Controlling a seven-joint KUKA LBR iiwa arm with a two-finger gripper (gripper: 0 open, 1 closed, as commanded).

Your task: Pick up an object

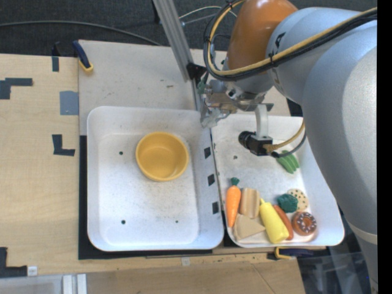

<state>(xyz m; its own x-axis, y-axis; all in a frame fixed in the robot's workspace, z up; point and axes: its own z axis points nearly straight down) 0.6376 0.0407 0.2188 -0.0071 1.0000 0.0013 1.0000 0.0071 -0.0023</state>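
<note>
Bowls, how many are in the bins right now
1. The yellow bowl sits upright in the left bin, toward its back. The arm covers part of the right bin, possibly hiding more.

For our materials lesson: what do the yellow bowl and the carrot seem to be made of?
Yellow bowl: likely plastic, smooth with a soft sheen, one even colour throughout.
Carrot: probably moulded plastic toy food, uniform orange with a green top, faintly glossy; real vegetable unlikely.

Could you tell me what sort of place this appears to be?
Probably a robotics lab bench set up for pick trials: two white bins, one holding a yellow bowl, the other toy food such as a carrot, with taped markers on the bench.
</note>
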